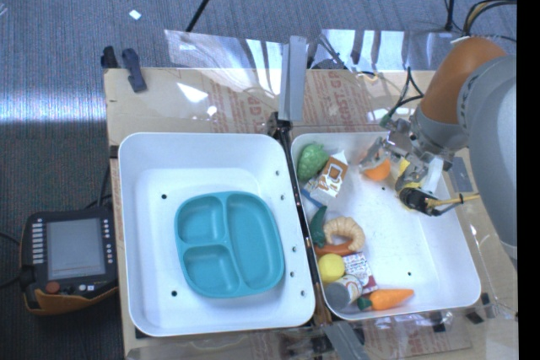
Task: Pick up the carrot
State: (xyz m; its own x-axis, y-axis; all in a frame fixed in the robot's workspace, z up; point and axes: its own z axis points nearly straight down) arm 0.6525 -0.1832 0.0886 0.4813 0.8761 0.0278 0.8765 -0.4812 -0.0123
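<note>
1. Two white bins sit side by side. The left bin [143, 181] holds one teal divided plate [228, 243] near its middle, with bare floor all round it out to the rim.
2. The right bin [439, 265] is crowded down its 9 o'clock wall. Its middle and its 3 o'clock side show open white floor.
3. Count in the right bin: one green round thing [311, 158] at 11 o'clock, one small carton [331, 175] just beside it, one croissant-like pastry [344, 229] at centre-left, one yellow ball [332, 267] below that, and one small can or packet [358, 268] touching the ball.
4. The carrot [386, 298] lies on its side at 6 o'clock, close to the bin's near rim, its tip towards 3 o'clock.
5. A second orange piece [378, 171] lies at 12 o'clock, just beside the gripper [405, 173].
6. The gripper hangs over the bin's 1 o'clock corner, well apart from the carrot. I cannot tell whether the claw is released or clenched, nor whether it touches the orange piece.
</note>
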